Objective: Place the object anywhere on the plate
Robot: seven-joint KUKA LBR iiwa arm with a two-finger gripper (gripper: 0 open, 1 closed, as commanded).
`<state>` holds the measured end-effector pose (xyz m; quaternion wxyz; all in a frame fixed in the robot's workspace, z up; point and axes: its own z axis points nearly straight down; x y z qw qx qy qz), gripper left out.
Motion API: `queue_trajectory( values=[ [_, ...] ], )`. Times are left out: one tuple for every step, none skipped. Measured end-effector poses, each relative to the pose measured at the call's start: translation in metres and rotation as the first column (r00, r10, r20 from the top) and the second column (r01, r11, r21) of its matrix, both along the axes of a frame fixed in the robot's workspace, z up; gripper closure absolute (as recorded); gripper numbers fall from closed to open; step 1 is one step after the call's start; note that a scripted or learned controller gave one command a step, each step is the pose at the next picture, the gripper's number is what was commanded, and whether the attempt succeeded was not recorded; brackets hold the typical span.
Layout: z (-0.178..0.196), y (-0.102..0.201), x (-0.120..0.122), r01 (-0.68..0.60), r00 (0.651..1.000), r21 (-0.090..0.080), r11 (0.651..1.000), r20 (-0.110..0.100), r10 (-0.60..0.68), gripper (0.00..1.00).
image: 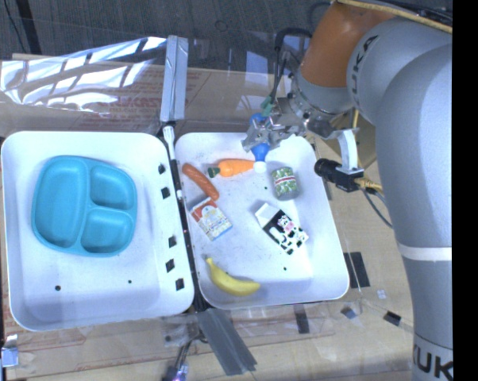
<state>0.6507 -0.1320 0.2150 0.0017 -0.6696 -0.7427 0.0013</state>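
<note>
The blue divided plate lies in the left bin and has nothing on it. My gripper hangs over the far edge of the right bin, just above the leafy end of an orange carrot. Right under the gripper is a small blue and white piece. I cannot tell whether it is a held object or part of the gripper. Other objects in the right bin are a red-orange sausage, a green-labelled can, a black-and-white carton, a small printed box and a banana.
The grey arm with its orange band fills the upper right and reaches over the right bin's far corner. A metal divider stands between the bins at the back. Crinkled foil lies behind the left bin.
</note>
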Motion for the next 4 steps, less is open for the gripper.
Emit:
queue_trajectory(
  values=[
    [0.008,0.102,-0.027,0.166,0.986,0.0,0.986,-0.002,-0.166,1.0],
    [-0.024,0.172,-0.011,-0.08,0.997,0.0,0.997,-0.003,0.08,1.0],
    [-0.067,0.233,-0.057,-0.017,1.0,-0.002,1.0,-0.002,0.017,1.0],
    [-0.067,0.233,-0.057,-0.016,1.0,-0.002,1.0,-0.001,0.016,0.0]
  ],
)
